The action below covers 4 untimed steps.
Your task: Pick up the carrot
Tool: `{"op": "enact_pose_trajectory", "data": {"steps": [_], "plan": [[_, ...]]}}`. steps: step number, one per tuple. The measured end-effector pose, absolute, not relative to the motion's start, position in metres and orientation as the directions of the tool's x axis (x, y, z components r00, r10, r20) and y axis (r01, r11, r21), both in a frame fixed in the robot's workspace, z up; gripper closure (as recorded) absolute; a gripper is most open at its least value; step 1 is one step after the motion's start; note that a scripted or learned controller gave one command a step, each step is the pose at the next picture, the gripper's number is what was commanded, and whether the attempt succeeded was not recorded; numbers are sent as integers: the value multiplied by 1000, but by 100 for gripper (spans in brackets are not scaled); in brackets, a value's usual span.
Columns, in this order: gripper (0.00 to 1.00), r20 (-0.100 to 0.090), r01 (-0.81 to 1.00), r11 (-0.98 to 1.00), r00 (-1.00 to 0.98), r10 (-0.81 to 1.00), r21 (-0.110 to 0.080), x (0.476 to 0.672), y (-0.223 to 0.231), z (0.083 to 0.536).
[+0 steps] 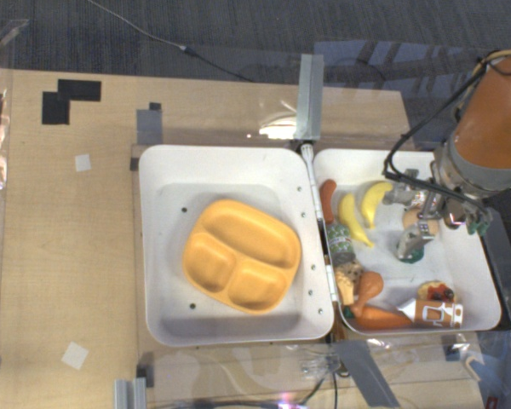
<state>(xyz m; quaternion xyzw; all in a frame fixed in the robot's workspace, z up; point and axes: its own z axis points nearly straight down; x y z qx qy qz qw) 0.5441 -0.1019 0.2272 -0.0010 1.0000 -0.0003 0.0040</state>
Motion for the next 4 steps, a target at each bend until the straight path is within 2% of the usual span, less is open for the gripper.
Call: {"op": "enact_pose_trajectory", "data": {"steps": [1,2,3,4], "plan": [[0,-23,78,997,-997,78,-1,502,-90,120],[0,-14,389,921,-921,389,4,496,-85,123],[0,-10,668,744,-744,668,11,519,-90,120],[0,-10,668,744,-744,668,11,519,-90,120]]}}
